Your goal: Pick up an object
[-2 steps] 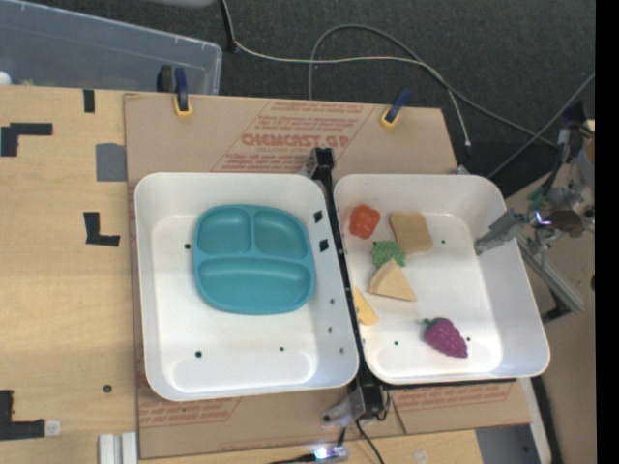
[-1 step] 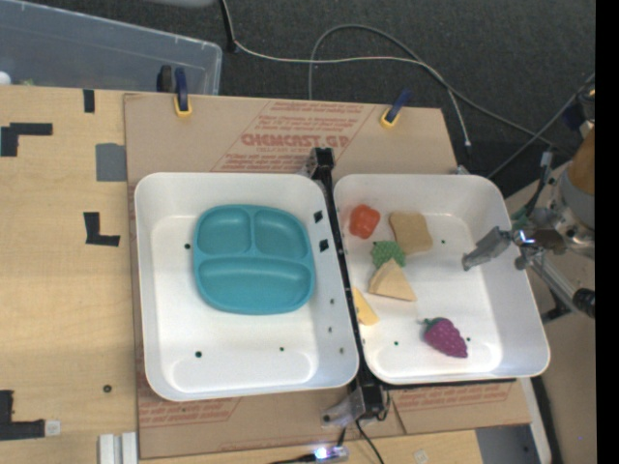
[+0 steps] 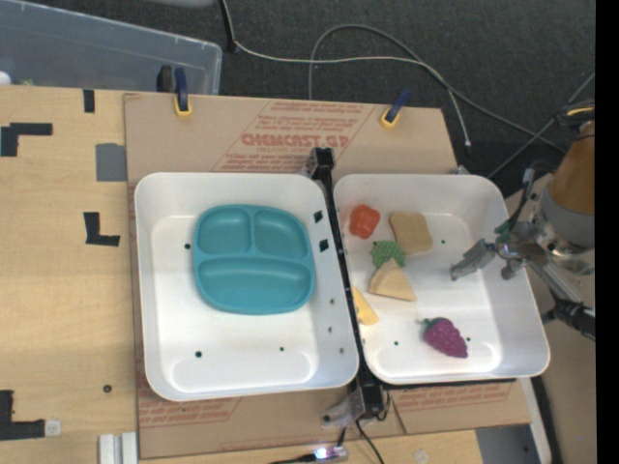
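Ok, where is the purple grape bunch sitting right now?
In the camera view, the purple grape bunch lies in the right bin, near its front right corner, below and to the right of the cheese wedge.

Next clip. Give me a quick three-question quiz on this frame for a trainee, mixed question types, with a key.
1. True or false: the teal divided plate lies in the right bin.
2. Which item lies nearest the front wall of the right bin? A) orange-red pepper B) purple grapes C) green broccoli
3. Fill in: the gripper hangs over the ___ side of the right bin.

Key: 1 false, it lies in the left bin; 2 B; 3 right.
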Motion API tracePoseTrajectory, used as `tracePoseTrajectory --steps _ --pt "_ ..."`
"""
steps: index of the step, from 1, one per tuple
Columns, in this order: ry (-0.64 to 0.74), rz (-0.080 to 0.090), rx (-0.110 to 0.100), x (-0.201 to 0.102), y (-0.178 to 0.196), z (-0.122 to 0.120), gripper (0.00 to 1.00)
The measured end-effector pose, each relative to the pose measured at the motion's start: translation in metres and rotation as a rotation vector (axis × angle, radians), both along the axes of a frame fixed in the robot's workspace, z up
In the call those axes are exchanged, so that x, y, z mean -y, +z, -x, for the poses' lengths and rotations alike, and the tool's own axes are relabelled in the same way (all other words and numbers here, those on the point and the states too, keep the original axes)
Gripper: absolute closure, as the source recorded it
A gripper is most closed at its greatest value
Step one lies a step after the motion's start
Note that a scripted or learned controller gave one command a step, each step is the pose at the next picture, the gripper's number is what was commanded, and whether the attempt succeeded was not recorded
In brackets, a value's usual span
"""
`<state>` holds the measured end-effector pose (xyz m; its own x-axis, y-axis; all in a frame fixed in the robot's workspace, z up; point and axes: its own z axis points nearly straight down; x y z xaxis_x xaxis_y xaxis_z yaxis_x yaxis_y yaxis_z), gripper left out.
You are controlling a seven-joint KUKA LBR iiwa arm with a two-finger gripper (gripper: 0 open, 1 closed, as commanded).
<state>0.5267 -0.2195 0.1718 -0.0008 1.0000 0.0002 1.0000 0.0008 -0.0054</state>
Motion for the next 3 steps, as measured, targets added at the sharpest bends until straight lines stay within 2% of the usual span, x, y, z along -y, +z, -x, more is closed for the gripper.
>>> tracePoseTrajectory --steps 1,2,3 --pt "0.000 -0.001 -0.001 0.000 -0.049 0.010 0.00" --pt "0.001 -0.001 0.002 -0.001 -0.036 0.009 1.00" --pt "0.001 0.002 0.010 -0.003 0.027 0.007 1.00"
